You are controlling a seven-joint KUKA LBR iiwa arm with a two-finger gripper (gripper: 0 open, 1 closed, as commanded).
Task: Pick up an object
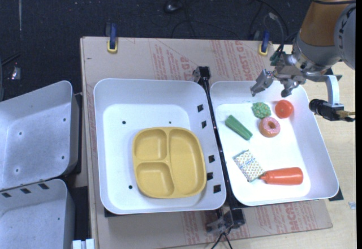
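While the gripper (273, 87) hangs over the far rim of the right bin (317, 146) with its two fingers spread apart and nothing between them, the step in hand is choosing and closing in on one object. Five candidates lie in that bin. A green broccoli-like piece (261, 110) sits just below the fingers, at about six o'clock from them, with a red tomato (284, 108) just beside it at its three o'clock. A pink doughnut (270, 127) lies at five o'clock from the broccoli, nearly touching it. A green pepper-like stick (238, 127) rests at eight o'clock from the broccoli, well apart from the rest. Toward the near rim, a blue-and-white patterned packet (248, 165) touches the tip of an orange carrot (283, 175) at its four o'clock.

To do this well, I judge the broccoli or the tomato the closest picks, but they crowd each other and the doughnut, so a finger could land on a neighbour and push the target away. The fingers should straddle the chosen piece along the line where it has free space on both sides. The green stick looks the safer target: isolated, narrow, and easy to span if the fingers close across its short width. The descent should go straight down, centred, low enough to grip below the widest part.

The left bin (113, 129) holds a yellow divided plate (169, 162), which plays no part in the pick.
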